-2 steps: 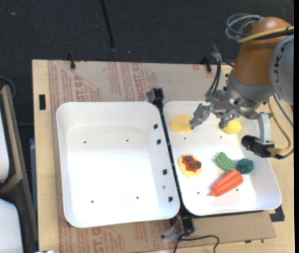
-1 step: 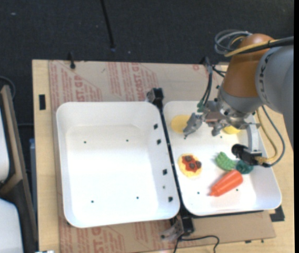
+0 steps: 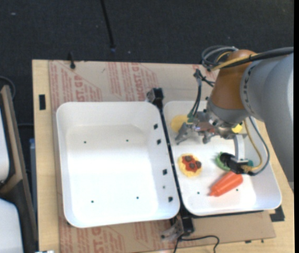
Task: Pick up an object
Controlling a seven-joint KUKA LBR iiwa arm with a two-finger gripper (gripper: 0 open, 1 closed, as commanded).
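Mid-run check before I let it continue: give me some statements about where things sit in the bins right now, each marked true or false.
1. The carrot lies in the right bin of the view. True.
2. The round yellow piece with red topping lies in the view's left bin. False: it is in the right bin, near the divider.
3. The gripper hangs over the right bin. True.
4. The carrot touches the round yellow piece. False: white bin floor shows between them.
5. The carrot sits directly under the gripper. False: it lies nearer the bin's front edge, apart from the gripper.
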